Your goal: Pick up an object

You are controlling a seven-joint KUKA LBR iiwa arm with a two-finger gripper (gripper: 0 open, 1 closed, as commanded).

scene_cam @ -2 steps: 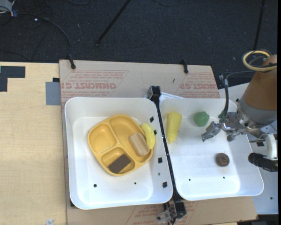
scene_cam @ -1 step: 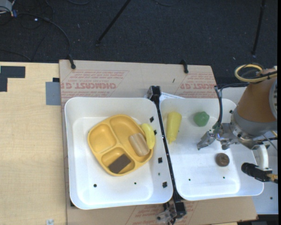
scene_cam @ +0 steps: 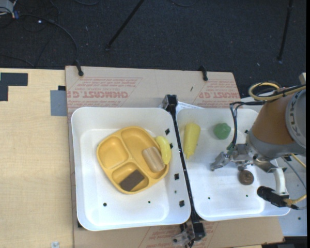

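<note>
Hovering my pincer (scene_cam: 220, 163) in the right white bin (scene_cam: 222, 205) — opening unclear; small green rounded object (scene_cam: 222, 130) looks light, slippery — grip its middle.

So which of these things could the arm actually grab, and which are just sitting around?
Could be picked up (right bin, near the claw):
- yellow corn cob
- green ball
- small brown ball

Lying about (left bin):
- yellow tray, holding a tan bread roll and a brown block
- banana on its rim
</note>
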